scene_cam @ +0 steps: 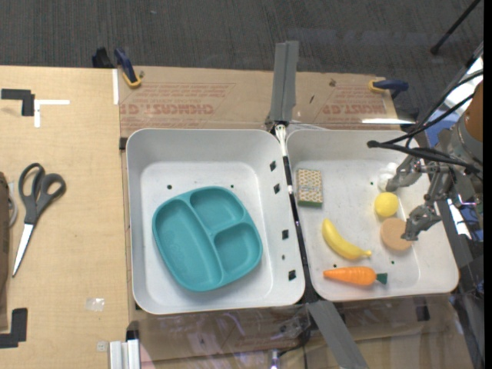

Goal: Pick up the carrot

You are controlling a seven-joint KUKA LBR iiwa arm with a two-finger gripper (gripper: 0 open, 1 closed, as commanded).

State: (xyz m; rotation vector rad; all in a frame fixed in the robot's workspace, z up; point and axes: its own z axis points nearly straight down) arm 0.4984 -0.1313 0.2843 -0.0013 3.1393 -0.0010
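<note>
Carrot [350,276] lies in the right bin [430,283] on my cardboard-covered table [61,283]; my claw [411,202] hangs wide open, holding nothing, above a tan disc [395,237]; dark carpet [192,14] behind.

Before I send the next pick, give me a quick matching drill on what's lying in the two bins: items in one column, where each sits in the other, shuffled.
Items:
1. carrot
2. banana
3. teal divided plate
4. sponge

Places:
A. in the left bin
B. by the right bin's near edge, nearest the camera
C. close to the wall between the bins, towards the far side
D. middle of the right bin, just above the carrot

Pairs: 1-B, 2-D, 3-A, 4-C

The hand hangs over the right bin's right side, near the lemon, apart from the carrot.
</note>
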